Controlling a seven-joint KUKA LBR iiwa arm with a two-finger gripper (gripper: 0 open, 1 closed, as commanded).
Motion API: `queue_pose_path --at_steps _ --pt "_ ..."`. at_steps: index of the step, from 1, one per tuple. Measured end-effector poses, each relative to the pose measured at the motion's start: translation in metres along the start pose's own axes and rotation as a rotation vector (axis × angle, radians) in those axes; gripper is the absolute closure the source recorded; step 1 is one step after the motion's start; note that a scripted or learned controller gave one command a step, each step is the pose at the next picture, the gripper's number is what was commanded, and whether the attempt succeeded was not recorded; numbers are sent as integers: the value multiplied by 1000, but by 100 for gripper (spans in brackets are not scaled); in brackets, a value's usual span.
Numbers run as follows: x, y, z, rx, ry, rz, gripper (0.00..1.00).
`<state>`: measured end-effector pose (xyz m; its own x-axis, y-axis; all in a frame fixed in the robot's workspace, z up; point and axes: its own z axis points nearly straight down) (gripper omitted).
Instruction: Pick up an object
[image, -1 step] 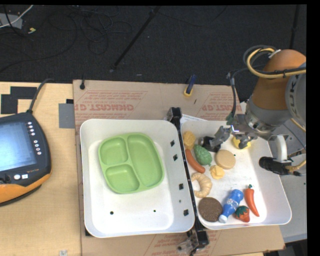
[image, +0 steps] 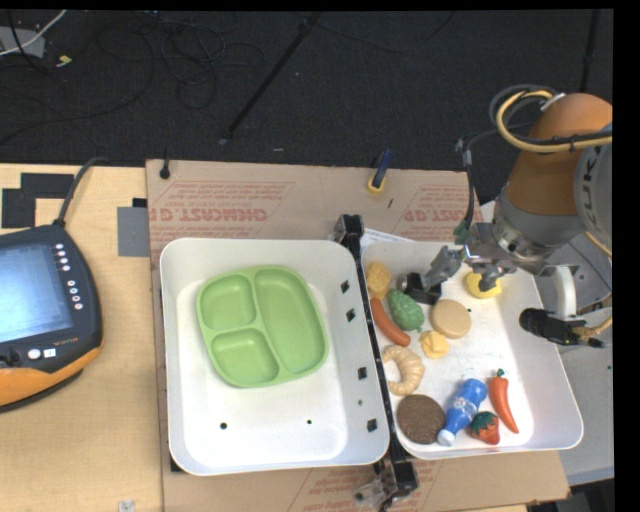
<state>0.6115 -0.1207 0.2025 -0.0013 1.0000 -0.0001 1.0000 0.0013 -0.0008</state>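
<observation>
Gripper (image: 462, 262) | jaws seemingly spread, empty, view poor | nearest: green toy vegetable (image: 406, 309) | probably light, stiff, slick plastic | grasp across its narrow middle

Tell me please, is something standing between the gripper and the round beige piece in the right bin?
Nothing visible does. The gripper hangs over the upper part of the right bin, and the round beige piece lies just below and right of it. The green vegetable lies beside that path, not in it.

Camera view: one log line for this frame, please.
gripper: over right bin, near green toy | holding: nothing seen | green tray: left bin
</observation>
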Motion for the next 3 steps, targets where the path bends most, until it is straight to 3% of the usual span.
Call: queue_pose_path --at_steps 1,2,3 --pt "-8 -5 56 7 1 0 0" --pt "-5 -4 107 -1 -1 -2 0" --pt "-8 -3 93 -3 -2 2 100"
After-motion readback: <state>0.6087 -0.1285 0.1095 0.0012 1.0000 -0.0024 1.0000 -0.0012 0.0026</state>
